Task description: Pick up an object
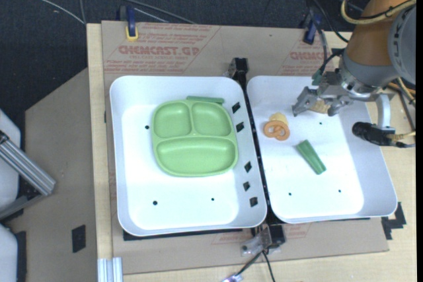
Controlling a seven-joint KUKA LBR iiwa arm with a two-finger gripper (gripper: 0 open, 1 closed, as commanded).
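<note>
A: Where is the end effector [320,104]?

B: Over the right bin [370,198], toward its one o'clock corner. The arm [382,30] comes in from three o'clock, grey with its orange section above the wrist. The metal fingers [304,104] point down and out toward nine o'clock.

A: Is it released or clenched?

B: The fingers look spread apart, so released, with nothing between them. A small tan patch sits under the wrist, but I cannot tell whether that is part of the tool.

A: What lies in that bin?

B: Two things. An orange pretzel-shaped toy [277,127] rests flat near the bin's ten o'clock side, just at seven o'clock of the end effector, close but apart from it. A green stick-shaped piece [310,156] lies near the bin's centre, at five o'clock of the orange toy, slanted, not touching it.

A: And the left bin [132,208]?

B: It holds a light green divided plate [194,139] with three compartments, sitting flat around the bin's middle, a little toward twelve o'clock. A darker green strip [205,100] peeks out along the plate's twelve o'clock edge.

A: The bench [172,43]?

B: Brown board under both bins, with clamps [132,22] at its twelve o'clock edge.
</note>
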